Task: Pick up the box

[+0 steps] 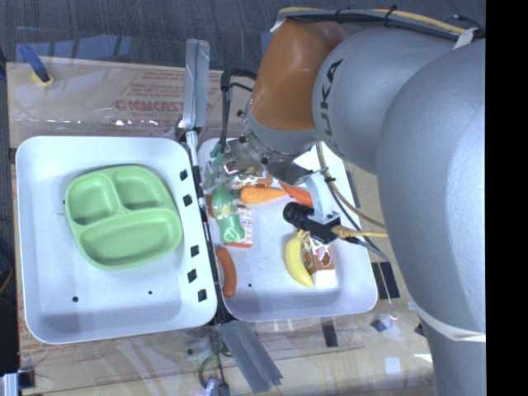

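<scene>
Camera view: box [233,221] lies lengthwise, long axis up-down in right bin [355,299].

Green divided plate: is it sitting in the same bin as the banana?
No. The green divided plate lies in the left bin, while the banana lies in the right bin.

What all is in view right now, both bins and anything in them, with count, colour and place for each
bins: 2, white, side by side on the bench
divided plate: 1, green, in the left bin
box: 1, green and orange, right bin near its left wall
carrot: 1, orange, right bin, upper part beside the box
sausage: 1, reddish brown, right bin, lower left
banana: 1, yellow, right bin, lower middle
packet: 1, brown and white, right of the banana
arm: 1, grey with orange band, over the right bin
gripper: 1, dark, above the box
</scene>
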Robot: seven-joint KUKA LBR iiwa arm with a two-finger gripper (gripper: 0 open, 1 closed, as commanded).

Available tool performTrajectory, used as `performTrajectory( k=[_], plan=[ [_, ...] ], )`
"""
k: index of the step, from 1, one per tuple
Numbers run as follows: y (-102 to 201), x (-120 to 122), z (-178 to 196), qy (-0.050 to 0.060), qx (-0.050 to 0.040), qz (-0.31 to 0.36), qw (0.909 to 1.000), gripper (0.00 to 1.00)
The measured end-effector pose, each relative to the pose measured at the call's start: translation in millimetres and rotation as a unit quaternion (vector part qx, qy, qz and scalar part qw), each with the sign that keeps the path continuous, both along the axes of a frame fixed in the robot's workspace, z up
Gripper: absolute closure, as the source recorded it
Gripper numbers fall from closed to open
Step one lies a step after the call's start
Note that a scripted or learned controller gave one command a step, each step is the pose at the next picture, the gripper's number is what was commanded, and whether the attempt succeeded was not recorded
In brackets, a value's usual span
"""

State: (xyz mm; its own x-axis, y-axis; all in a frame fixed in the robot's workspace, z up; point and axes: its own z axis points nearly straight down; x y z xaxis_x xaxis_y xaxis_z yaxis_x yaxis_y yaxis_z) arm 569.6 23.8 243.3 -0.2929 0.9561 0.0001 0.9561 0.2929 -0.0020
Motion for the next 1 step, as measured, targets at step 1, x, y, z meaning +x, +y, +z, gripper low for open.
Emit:
performTrajectory(
  k=[1],
  plan=[
    [103.2,-6.5,-6.9,0.000,0.0005,0.108,0.9942,1.00]
  ],
)
